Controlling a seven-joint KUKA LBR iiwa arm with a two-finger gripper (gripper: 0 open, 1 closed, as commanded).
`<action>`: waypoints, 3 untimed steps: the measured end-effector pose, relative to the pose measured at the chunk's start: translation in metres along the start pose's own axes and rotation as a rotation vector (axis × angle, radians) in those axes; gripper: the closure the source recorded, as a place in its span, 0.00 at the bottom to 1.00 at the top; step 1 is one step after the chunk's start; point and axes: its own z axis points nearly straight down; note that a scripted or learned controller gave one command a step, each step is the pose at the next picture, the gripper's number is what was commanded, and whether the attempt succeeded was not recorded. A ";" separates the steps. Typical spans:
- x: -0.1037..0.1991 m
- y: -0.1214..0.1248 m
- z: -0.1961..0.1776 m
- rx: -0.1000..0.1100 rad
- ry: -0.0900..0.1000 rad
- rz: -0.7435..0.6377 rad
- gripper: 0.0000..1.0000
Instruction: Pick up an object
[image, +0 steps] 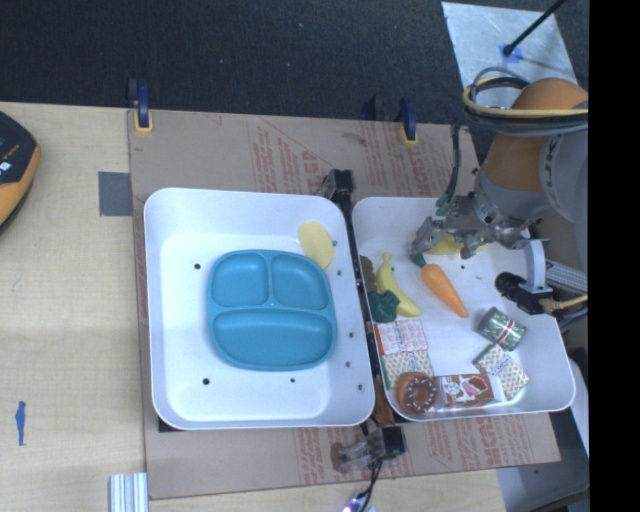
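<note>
My gripper (446, 238) hangs low over the far end of the right bin (560, 400), with the grey arm and its orange band behind it at the right. A small yellow thing (449, 244) peeks out directly under the gripper; whether it is gripped is hidden. An orange carrot (443, 287) lies just in front of the gripper, pointing toward the bin's middle. A yellow banana (393, 289) and a dark green item (384, 306) rest by the left wall. A green can (500, 327) lies at the right.
Nearer the front of the right bin lie a brown round cookie (415, 391) and several printed cartons (403, 345). The left bin (170, 300) holds a blue divided plate (271, 307) and a pale yellow piece (316, 243) at its far right corner.
</note>
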 end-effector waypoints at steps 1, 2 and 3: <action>0.048 -0.023 0.021 -0.009 -0.006 -0.002 0.00; 0.039 0.011 0.008 0.027 0.008 0.005 0.00; 0.047 -0.006 0.022 0.000 0.000 0.002 0.00</action>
